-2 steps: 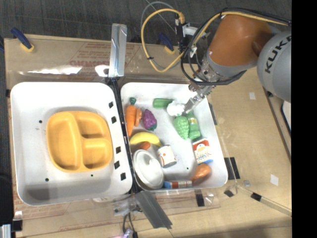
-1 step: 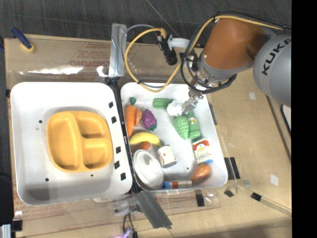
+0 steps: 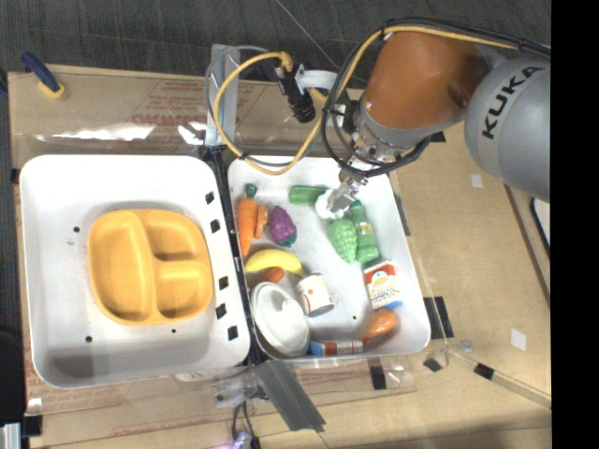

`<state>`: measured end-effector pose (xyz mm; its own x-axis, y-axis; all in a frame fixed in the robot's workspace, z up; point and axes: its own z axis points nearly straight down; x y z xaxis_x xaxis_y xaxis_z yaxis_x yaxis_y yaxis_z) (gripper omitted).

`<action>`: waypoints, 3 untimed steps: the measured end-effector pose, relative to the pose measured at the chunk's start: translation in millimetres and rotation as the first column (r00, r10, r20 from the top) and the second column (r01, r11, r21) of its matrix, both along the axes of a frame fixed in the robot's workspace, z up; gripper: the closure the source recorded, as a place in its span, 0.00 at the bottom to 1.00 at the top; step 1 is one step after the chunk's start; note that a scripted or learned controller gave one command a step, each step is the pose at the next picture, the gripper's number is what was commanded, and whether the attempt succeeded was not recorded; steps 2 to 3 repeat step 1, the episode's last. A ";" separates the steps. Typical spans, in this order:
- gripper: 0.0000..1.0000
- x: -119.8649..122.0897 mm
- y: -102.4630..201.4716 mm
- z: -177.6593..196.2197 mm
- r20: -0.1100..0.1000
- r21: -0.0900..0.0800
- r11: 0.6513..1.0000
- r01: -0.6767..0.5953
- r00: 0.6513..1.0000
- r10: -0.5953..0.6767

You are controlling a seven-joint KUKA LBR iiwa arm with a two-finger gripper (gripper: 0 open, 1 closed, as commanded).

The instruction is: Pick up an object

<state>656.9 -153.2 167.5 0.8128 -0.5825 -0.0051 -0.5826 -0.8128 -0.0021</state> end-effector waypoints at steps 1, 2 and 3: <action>1.00 1.2 -5.1 27.2 0.008 -0.002 0.999 0.052 0.999 -0.052; 1.00 1.2 -5.1 27.2 0.008 -0.002 0.999 0.052 0.999 -0.052; 1.00 1.2 -5.1 27.2 0.008 -0.002 0.999 0.052 0.999 -0.052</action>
